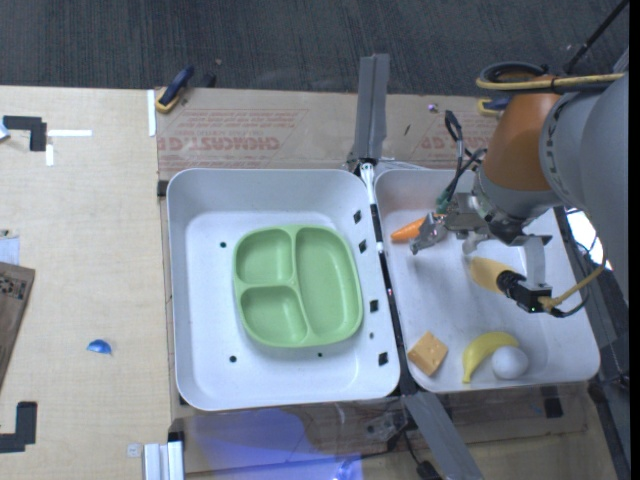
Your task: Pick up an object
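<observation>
Carrot (407,232), hand (447,238) just beside, rt bin (440,298)

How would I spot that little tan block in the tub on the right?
Find the right white bin, where the arm reaches in. Along its near edge, the tan block sits at the left corner; unlike the curved banana and white ball beside it, it is flat-sided and squarish.

Pale green divided plate (298,286), yellow banana (482,353), orange carrot (406,232), white bins (190,298) (both), tan block (428,353)
</observation>
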You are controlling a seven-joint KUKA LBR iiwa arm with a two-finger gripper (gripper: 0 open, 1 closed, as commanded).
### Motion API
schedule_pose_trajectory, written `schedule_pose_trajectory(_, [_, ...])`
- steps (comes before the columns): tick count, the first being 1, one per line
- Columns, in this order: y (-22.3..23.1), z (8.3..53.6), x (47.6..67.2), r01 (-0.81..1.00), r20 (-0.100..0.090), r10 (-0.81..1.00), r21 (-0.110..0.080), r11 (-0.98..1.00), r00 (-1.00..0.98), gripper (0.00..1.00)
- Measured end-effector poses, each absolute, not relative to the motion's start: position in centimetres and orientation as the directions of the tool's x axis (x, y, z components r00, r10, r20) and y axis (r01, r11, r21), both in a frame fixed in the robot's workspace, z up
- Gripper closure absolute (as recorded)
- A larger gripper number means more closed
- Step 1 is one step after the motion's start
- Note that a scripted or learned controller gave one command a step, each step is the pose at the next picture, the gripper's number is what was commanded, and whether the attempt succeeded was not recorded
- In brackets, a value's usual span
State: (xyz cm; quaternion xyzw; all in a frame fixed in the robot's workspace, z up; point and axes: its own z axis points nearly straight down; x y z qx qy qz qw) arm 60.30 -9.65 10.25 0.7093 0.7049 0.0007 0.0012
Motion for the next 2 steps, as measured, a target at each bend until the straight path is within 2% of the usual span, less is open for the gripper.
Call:
schedule_pose_trajectory(1, [-11.0,9.1,65.8,0.998,-0.001,0.998,-0.005,0.059,-0.059,0.0])
schedule_pose_trajectory(2, [-15.1,9.2,59.6,1.0,-0.001,1.0,0.0,0.011,-0.011,0.0])
